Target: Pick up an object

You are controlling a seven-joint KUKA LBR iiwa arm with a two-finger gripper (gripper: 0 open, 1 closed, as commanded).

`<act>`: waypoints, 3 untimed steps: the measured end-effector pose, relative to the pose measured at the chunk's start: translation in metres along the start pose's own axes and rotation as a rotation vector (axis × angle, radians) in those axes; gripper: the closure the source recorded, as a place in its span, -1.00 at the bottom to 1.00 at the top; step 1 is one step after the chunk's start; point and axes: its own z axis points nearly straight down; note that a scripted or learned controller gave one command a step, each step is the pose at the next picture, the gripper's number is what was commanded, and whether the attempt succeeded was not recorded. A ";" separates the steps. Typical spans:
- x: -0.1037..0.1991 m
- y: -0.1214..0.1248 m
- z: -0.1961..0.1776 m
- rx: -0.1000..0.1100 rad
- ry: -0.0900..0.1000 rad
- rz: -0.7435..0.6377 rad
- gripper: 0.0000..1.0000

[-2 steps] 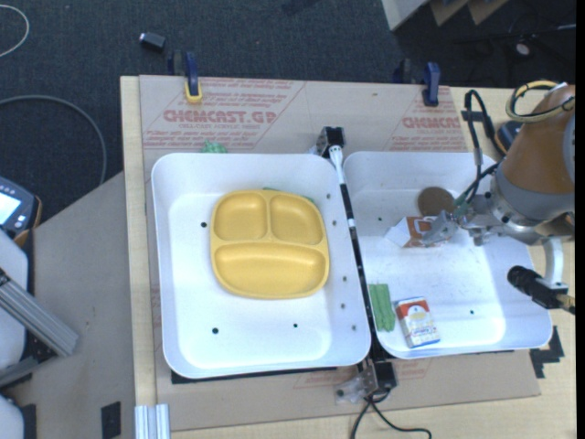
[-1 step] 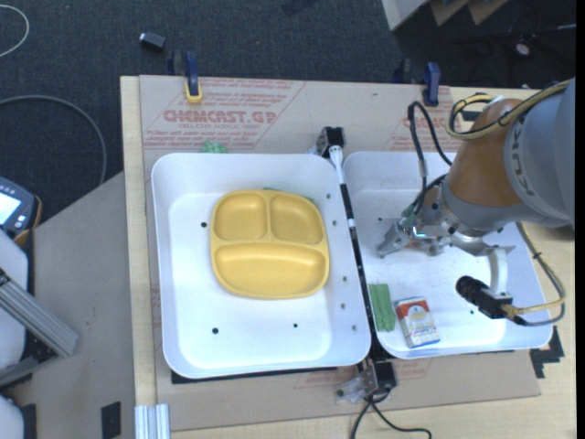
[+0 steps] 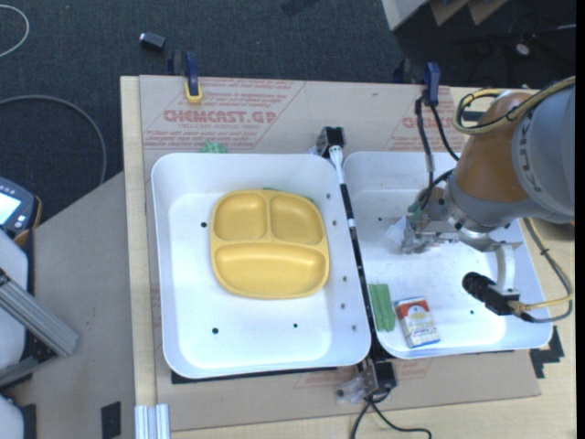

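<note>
Jaws (image 3: 419, 236) are hanging low over the right bin (image 3: 384, 176), near its back left, and I cannot tell their state from up here. I'm judging nothing is gripped. My likely targets are lying well apart at the front: a small red-and-white carton (image 3: 417, 321) and a flat green packet (image 3: 381, 305) beside it. A yellow moulded divided tray (image 3: 270, 243), smooth and rounded, is sitting in the left bin (image 3: 183, 273).
</note>
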 end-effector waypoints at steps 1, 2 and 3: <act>0.000 0.000 -0.010 -0.002 -0.001 0.000 1.00; 0.000 0.001 -0.020 -0.004 -0.001 0.000 1.00; 0.075 -0.030 -0.093 -0.003 0.001 -0.005 1.00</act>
